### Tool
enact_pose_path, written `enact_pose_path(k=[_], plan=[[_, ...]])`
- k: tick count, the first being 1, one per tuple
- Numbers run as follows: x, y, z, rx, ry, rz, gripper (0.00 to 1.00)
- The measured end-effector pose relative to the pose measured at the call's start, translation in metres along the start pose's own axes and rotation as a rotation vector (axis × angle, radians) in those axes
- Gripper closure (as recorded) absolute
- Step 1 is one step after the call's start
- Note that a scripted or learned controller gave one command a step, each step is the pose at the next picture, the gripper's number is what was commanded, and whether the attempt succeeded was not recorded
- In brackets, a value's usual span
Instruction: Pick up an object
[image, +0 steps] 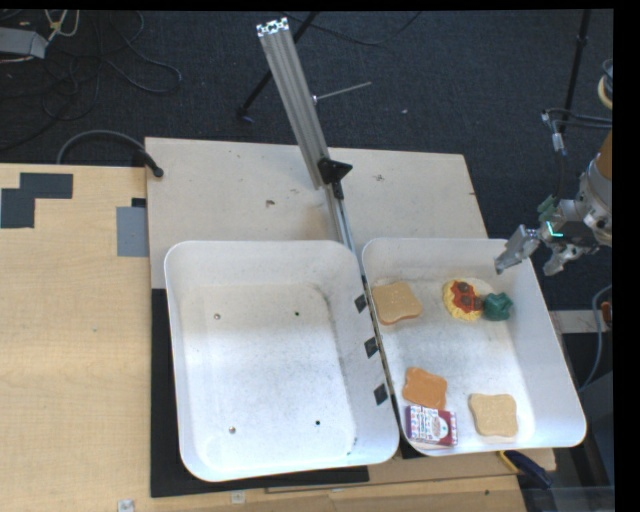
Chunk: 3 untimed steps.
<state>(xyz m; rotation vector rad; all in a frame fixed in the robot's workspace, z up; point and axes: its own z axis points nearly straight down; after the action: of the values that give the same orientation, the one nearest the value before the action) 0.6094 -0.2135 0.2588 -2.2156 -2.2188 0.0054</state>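
Observation:
The right bin (540, 330) holds several small objects: a tan bread slice (396, 302), a yellow and red toy food piece (462, 298) with a green piece (497, 306) beside it, an orange slice (425, 386), a pale bread slice (494, 414) and a small pink and white packet (431, 425). My gripper (534, 251) hangs at the bin's far right corner, above its rim, with its two fingers spread apart and nothing between them. It stands to the right of and apart from the yellow toy.
The left bin (200, 300) lies beside the right one, with a divider and black clips between them. A slanted aluminium bar (298, 100) rises behind the bins. A wooden bench top (70, 330) extends to the left.

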Motion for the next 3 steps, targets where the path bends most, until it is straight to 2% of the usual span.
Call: enact_pose_path(k=[1, 3], plan=[[0.000, 0.001, -0.003, -0.004, -0.001, -0.003, 0.00], [0.002, -0.010, 0.092, 0.002, 0.000, 0.002, 0.00]])
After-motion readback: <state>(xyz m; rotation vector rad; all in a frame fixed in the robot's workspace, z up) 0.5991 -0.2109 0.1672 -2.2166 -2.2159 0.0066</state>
